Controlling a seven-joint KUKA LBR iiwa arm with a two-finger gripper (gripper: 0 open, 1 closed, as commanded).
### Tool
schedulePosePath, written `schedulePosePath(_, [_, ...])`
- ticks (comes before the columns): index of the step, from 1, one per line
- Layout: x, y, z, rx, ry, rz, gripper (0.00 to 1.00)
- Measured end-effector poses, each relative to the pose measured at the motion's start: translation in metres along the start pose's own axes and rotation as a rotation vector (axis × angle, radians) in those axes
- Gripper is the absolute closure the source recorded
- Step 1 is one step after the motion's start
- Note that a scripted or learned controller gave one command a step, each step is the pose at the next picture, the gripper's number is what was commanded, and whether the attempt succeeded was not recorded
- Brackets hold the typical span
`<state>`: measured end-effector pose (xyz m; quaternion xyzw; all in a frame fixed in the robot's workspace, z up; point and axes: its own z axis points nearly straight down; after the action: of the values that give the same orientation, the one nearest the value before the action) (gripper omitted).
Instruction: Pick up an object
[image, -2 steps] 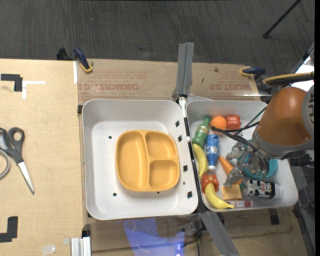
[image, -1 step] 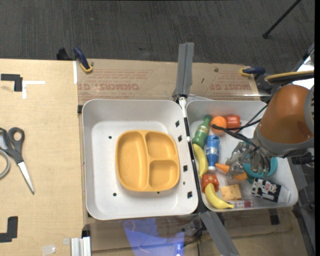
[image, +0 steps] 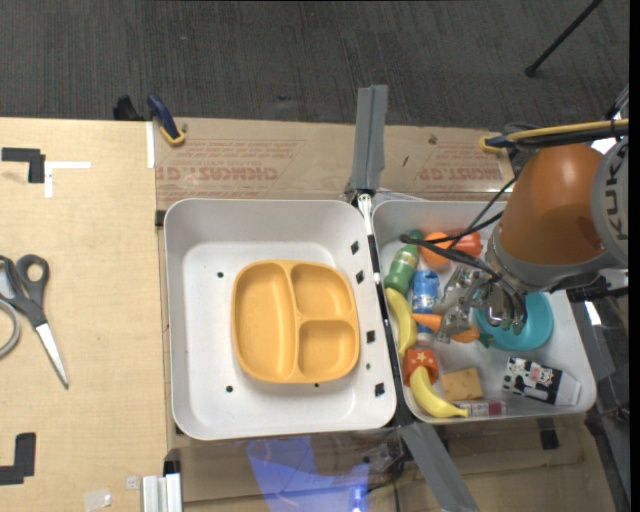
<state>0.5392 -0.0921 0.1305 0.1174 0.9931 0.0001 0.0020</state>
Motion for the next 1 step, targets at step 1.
schedulePosePath(1, [0.0000, -0.0001, 0.0000, 0.000, 0.000, 0.000, 0.00])
